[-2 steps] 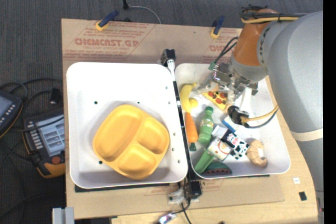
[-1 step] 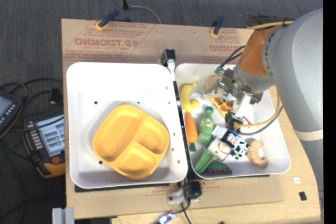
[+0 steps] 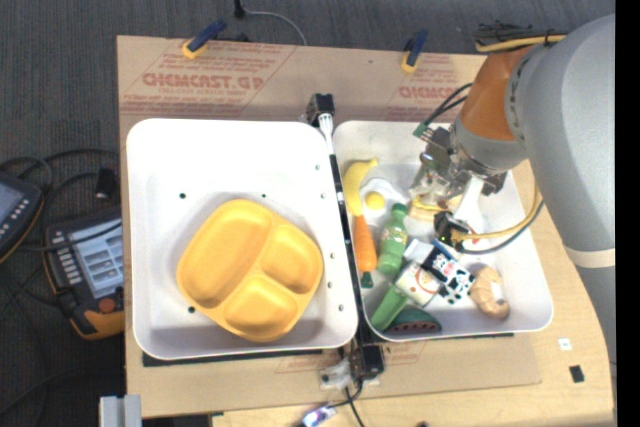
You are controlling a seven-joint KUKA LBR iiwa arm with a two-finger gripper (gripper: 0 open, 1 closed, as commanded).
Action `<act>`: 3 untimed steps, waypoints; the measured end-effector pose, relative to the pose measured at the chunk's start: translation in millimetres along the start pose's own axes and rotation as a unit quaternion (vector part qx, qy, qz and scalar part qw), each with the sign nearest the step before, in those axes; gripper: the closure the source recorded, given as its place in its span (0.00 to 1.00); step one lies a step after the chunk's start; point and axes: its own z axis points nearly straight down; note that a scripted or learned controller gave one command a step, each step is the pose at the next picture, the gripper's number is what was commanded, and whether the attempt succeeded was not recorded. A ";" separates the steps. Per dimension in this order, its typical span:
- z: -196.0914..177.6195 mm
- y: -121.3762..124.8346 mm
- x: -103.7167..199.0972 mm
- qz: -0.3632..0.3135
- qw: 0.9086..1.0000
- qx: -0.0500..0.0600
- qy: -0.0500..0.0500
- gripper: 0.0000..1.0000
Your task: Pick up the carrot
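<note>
On the left of the surface (image 3: 200, 80), the left bin (image 3: 160, 155) holds a yellow sectioned tray (image 3: 250, 267) that lies tilted, towards the bin's lower middle. Taking the carrot (image 3: 365, 250) as the landmark, that tray sits well to the left of it, across the raised divider where the two bins meet. The carrot itself lies in the right bin (image 3: 530, 300), lengthwise along that bin's left wall and just beside it, its orange body running from top to bottom of the view. Directly above the carrot rests a yellow banana-like piece (image 3: 357, 177), its lower end close to the carrot's upper tip. Just to the right of the carrot stands a green bottle (image 3: 392, 240), touching or nearly touching it, and below and to the right of the carrot lies a dark green piece with a red edge (image 3: 410, 320). Further right of the carrot are a small black-and-white box (image 3: 450, 277) and, beyond it, a tan rounded object (image 3: 490, 293). The gripper (image 3: 440, 187) hangs above and to the right of the carrot, apart from it, over the clutter in the upper half of the right bin; whether its fingers are spread or pressed together cannot be told. The grey arm (image 3: 575, 115), with its orange band (image 3: 490, 100), reaches in from the right, well apart from the carrot.
</note>
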 end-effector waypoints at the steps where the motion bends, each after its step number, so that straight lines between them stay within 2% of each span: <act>1: 9.9 -31.3 -16.5 -0.233 0.972 -0.003 0.001 1.00; 2: 10.1 -49.6 0.9 -0.067 0.998 -0.002 0.000 1.00; 3: -203.6 -45.2 -27.8 -0.160 0.987 0.011 -0.001 1.00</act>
